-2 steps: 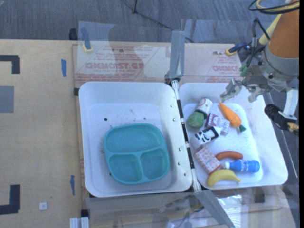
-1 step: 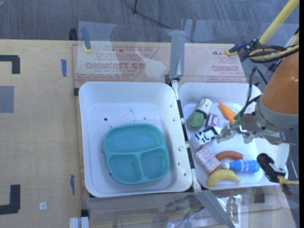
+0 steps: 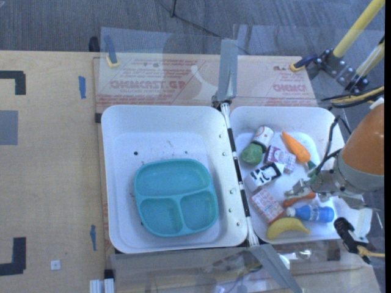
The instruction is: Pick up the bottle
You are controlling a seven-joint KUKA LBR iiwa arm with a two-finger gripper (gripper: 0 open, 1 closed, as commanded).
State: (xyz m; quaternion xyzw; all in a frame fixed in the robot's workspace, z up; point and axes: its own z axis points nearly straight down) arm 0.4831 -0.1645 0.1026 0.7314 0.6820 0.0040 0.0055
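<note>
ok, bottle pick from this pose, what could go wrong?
1. The bottle lies on its side against the banana, so the gripper might snag or lift the banana too.
2. A red-handled item lies right by it and could get pinched instead.
3. The round bottle may roll away.

Red printed lettering is showing on the cardboard sheet lying behind the two bins, under clear plastic; it is appearing once at the left and again at the right, but it is too faint and blurred to read for certain. A small black-and-white package in the right bin is bearing bold markings, also illegible.
</note>
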